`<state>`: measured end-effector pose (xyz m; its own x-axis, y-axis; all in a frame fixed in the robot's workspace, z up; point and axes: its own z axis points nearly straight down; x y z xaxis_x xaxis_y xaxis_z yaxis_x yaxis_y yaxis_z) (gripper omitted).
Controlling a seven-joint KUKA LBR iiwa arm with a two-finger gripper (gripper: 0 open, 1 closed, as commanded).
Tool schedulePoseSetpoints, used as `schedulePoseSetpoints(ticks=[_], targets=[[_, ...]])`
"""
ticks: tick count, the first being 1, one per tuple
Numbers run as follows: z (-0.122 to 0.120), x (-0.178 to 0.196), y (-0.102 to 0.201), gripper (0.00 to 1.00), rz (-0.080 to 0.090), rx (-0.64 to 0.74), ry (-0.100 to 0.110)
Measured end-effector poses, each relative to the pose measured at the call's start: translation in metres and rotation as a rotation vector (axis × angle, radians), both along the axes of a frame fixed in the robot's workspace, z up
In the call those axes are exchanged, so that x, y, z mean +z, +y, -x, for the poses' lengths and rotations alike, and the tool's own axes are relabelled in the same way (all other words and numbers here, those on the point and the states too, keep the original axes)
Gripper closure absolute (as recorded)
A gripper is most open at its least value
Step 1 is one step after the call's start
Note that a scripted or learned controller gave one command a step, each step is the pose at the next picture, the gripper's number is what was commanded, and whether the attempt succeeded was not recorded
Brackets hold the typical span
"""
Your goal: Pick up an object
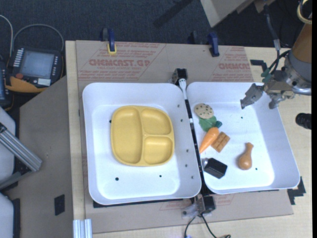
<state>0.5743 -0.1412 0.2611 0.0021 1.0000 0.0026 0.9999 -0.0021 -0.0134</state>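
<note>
Spread and empty, the tool hovers above the far end of the right bin. Possible targets, a carrot, a cookie, a black block and a tan drumstick, lie nearer the left bin. Crowding around the carrot may make its fingers strike a neighbour and slip off.

A yellow three-compartment plastic plate lies in the left white bin. To its right, in the right white bin: round speckled cookie, orange toy carrot, black block, tan drumstick.
</note>
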Motion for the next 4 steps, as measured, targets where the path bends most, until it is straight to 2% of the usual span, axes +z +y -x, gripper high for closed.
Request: schedulePoseSetpoints(ticks=[1,3,4], targets=[[-0.002,0.006,0.000,0.00,0.002,0.002,-0.011],[-0.010,-0.106,-0.013,0.00,0.000,0.001,-0.004],[-0.003,-0.170,-0.011,0.00,0.000,0.001,-0.003]])
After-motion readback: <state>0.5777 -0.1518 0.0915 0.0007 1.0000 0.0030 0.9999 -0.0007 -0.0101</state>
